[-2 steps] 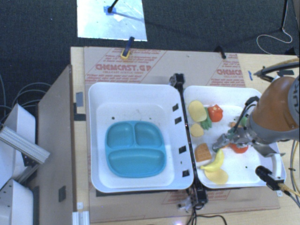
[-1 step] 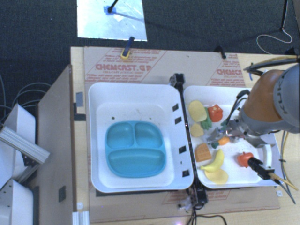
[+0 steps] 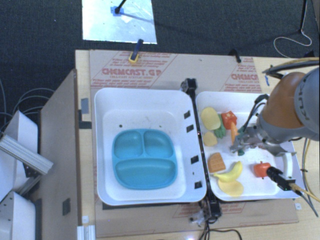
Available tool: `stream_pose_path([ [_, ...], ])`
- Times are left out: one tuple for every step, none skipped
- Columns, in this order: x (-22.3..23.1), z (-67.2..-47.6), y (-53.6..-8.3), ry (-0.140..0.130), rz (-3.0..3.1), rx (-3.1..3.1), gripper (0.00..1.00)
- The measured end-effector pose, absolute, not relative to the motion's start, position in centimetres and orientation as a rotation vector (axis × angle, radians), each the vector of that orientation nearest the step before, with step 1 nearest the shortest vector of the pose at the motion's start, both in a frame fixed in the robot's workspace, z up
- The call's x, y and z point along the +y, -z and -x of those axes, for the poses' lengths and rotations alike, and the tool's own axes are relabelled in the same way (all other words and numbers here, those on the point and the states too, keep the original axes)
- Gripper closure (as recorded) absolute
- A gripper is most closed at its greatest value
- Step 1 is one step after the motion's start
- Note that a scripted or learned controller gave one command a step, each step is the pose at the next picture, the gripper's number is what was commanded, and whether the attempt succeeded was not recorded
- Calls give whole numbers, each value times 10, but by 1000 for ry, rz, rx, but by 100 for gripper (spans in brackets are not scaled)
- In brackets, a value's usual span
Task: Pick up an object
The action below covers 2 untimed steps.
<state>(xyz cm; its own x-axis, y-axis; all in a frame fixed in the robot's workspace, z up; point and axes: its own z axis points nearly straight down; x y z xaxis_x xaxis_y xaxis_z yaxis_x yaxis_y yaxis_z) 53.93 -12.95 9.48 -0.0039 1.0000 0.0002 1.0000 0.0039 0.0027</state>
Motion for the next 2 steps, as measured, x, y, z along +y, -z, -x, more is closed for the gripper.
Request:
stream_pose_path([
  [-71,-603,-191,-16,-2201,2228,100],
  [-76,-599,-185,-2,-2216,2225,0],
])
